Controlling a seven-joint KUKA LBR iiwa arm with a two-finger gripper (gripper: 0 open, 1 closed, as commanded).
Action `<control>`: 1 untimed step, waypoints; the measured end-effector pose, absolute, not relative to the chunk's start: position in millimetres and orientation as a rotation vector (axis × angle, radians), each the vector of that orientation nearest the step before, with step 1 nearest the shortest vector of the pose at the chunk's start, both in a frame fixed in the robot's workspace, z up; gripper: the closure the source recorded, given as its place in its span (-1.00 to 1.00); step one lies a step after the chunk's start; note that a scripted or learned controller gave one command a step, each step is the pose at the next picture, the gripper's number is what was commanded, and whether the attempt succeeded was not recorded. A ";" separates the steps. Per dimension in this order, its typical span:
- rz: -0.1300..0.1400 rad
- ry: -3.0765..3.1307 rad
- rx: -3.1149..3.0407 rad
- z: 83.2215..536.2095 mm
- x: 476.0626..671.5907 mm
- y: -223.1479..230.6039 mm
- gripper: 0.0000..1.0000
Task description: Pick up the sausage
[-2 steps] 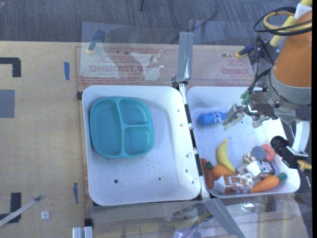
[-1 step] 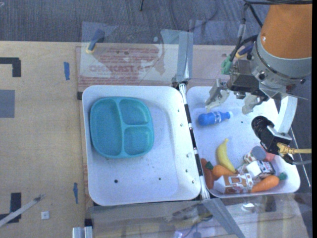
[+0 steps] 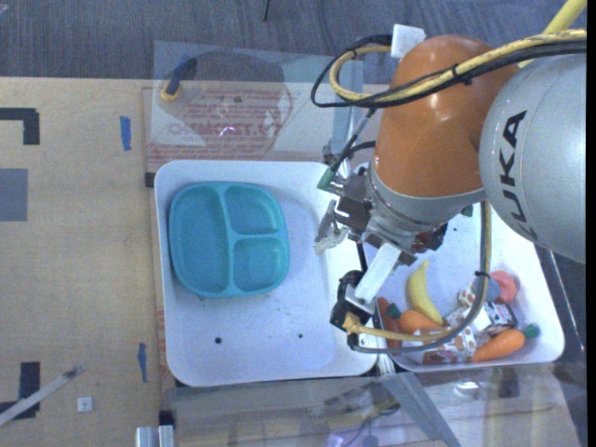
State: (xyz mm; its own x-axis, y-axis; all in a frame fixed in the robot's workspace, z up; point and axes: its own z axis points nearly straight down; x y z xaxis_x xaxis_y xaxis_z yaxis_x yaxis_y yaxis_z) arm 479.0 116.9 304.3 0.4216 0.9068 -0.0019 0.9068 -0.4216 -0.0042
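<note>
Hard to pick out the sausage for certain: probably the short dark-red piece in the right bin, just left of the banana and partly hidden behind robot hardware. Judged light, a toy by the look of its neighbours. Probably fairly stiff, smooth and round, so apt to roll or squirt out of a pinch. Not fragile. Best taken across the middle, square to its long axis, coming down from above. Little room there, with the banana and an orange piece crowding close.

Reaching in from the right with the arm, bulking over the right bin, wrist turned toward the wall between the 2 bins. Gripper low by that wall, near but apart from the sausage. Impossible to tell whether open or closed; nothing seen held.
</note>
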 end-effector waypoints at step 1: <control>-0.002 -0.872 -3.019 388.9 482.9 172.7 -1.00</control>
State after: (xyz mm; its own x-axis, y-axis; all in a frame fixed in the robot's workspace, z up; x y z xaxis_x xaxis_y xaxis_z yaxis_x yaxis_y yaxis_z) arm 482.9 172.7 388.9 0.8460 0.5332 0.0012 0.5332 -0.8460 0.0008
